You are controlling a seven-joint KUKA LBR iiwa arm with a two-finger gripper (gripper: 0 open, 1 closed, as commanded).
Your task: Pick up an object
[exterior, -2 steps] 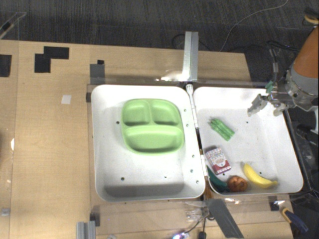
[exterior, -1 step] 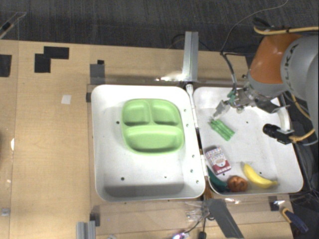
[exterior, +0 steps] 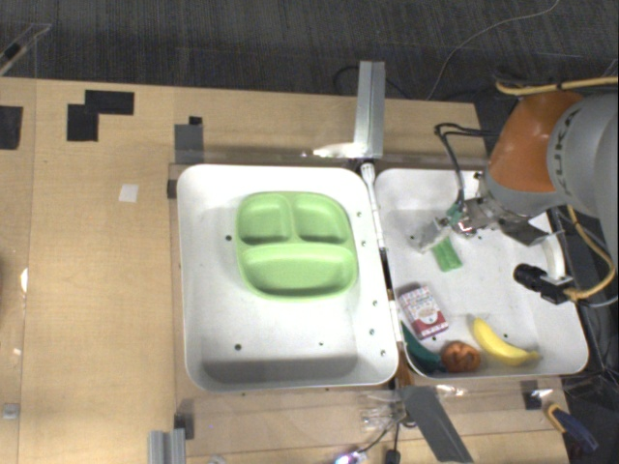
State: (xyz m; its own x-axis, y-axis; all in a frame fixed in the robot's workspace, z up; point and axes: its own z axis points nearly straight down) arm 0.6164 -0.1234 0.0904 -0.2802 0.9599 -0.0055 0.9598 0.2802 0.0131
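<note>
Gripper (exterior: 432, 232) low over right bin (exterior: 571, 356), near its upper middle; finger state impossible to tell; green block (exterior: 445, 255) just below, touching or not unclear; card box (exterior: 421, 307), banana (exterior: 502, 342) and reddish fruit (exterior: 462, 357) along that bin's near edge; green tray (exterior: 294, 243) alone in left bin (exterior: 208, 351).

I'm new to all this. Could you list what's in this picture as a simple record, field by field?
left bin: holds a green tray
right bin: green block, small box, banana, brownish fruit
arm: reaches in from the right, over the right bin
gripper: low, just above the green block
holding anything: nothing seen between its fingers
</note>
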